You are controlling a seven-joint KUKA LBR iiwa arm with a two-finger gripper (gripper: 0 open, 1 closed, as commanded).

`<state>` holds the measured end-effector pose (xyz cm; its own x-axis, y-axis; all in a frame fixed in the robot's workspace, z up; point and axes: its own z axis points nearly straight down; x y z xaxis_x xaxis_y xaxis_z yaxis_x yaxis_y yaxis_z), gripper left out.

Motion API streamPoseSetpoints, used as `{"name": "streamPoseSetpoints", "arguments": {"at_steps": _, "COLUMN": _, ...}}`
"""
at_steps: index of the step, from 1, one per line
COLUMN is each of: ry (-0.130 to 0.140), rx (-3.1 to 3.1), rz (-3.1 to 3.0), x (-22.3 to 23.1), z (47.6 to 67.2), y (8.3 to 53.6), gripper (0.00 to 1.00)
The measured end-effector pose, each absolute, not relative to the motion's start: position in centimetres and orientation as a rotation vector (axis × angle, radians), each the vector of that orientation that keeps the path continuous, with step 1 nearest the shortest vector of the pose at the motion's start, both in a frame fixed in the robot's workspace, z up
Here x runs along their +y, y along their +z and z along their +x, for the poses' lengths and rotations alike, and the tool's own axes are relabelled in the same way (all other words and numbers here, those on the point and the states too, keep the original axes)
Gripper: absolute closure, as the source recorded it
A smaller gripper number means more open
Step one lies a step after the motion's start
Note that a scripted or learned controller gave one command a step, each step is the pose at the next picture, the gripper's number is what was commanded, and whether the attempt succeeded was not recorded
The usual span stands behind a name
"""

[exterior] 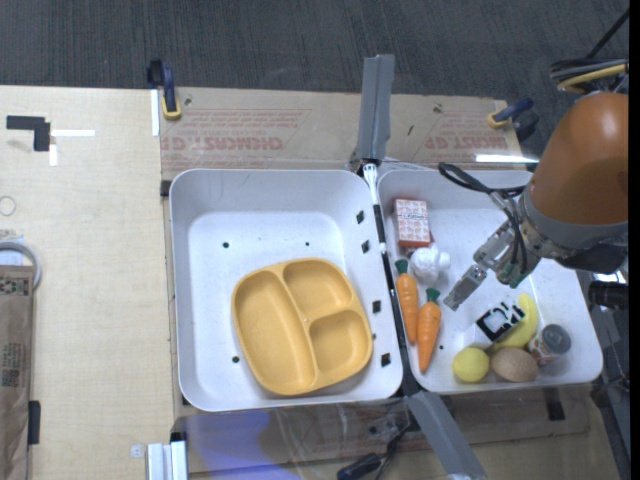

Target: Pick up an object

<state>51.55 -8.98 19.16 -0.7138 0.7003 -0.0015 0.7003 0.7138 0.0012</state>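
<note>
From the camera above, I see the worktop (80,268) with two white bins side by side. The left bin (195,268), in the middle of the frame, holds a yellow divided plate (300,323) lying toward its lower part.

The right bin (585,313), at the right of the frame, holds the small things. A red and white box (411,222) lies in its upper left part. Just below it is a white crumpled object (430,262). Two toy carrots (418,318) lie near the left wall of this bin, side by side, with green tops pointing up in the frame. In the lower part I see a yellow lemon (471,365), a brown oval object (514,365) touching it, and a small jar (550,344) just to the right. A black and white object (500,320) rests on a yellow item above the lemon.

The arm (585,168) comes in from the right edge, and the jaws (478,273) hang over the middle of the right bin, between the white crumpled object and the black and white object. I cannot tell if the jaws are apart or together, and I see no object between them
</note>
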Motion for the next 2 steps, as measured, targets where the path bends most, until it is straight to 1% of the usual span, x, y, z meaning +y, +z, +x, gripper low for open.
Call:
{"name": "streamPoseSetpoints", "arguments": {"at_steps": 1, "ry": 0.000, "rx": 2.871, "rz": 1.276, "x": -6.2, "z": 52.6, "y": 19.1, "gripper": 0.00}}
{"name": "streamPoseSetpoints", "arguments": {"at_steps": 2, "ry": -0.002, "rx": 2.782, "rz": 1.460, "x": -12.1, "z": 58.8, "y": 16.3, "gripper": 0.00}}
